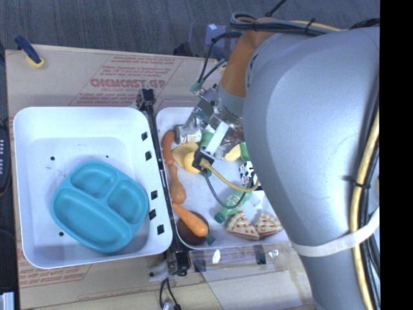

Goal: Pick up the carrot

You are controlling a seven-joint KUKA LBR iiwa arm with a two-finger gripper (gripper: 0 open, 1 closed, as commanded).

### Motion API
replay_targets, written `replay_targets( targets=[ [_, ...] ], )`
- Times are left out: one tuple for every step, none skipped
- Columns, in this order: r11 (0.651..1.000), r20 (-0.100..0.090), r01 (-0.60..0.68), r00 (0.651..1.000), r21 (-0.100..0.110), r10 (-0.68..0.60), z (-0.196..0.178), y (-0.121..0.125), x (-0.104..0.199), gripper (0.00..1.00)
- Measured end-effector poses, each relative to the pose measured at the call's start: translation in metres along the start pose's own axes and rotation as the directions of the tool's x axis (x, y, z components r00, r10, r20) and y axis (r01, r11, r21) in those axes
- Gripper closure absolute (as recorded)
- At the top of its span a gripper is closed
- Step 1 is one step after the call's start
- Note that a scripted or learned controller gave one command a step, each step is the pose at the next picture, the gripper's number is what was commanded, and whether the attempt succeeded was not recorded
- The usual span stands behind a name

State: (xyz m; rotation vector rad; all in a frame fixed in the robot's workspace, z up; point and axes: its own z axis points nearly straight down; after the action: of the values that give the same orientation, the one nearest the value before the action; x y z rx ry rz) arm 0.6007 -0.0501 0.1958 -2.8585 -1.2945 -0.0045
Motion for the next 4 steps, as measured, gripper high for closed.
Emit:
replay_targets(
  targets=[
    [0.996, 0.005, -0.086, 0.996, 0.005, 0.086, -0.026, 0.051, 0.022, 0.00],
    [0.983, 0.006, 0.185, 0.983, 0.009, -0.185, -0.036, -0.007, -0.049, 0.00],
    [0.951, 0.008, 0.309, 0.951, 0.014, -0.309, 0.003, -0.064, -0.054, 0.00],
    [0.975, 0.010, 0.224, 0.975, 0.017, -0.224, 0.097, -0.052, -0.136, 0.00]
  ],
)
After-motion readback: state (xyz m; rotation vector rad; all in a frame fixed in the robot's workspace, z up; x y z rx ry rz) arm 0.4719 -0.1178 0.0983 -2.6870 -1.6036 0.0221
